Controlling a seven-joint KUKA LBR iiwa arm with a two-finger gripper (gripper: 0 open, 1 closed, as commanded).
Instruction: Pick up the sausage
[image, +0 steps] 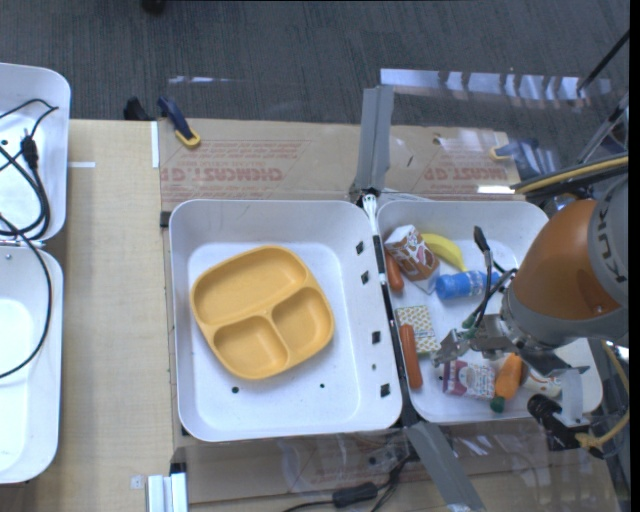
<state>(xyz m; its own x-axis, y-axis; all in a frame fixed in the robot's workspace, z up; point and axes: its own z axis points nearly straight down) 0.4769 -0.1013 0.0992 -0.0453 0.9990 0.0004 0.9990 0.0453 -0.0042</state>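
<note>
Grey arm hangs over right bin; claw state unclear, near sausage.

Light wooden bench has two shallow white plastic bins side by side, plus maybe brown cardboard behind.
</note>
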